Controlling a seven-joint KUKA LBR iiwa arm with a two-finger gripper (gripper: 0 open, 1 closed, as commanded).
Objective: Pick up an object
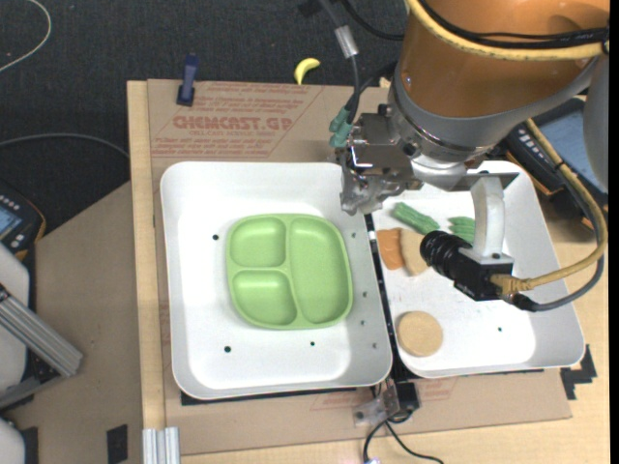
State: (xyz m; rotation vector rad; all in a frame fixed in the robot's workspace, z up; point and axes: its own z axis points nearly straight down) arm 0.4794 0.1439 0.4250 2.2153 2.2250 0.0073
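Just right of the fingers (356, 196) lies a green piece (416, 217).

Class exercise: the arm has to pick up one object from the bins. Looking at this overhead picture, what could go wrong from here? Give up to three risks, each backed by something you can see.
1. The gripper sits at the wall between the bins, so it might strike the right bin rim.
2. The green pieces and orange piece lie close together; a grab may nudge or catch two.
3. The round tan disc looks flat, so fingers could slip off.
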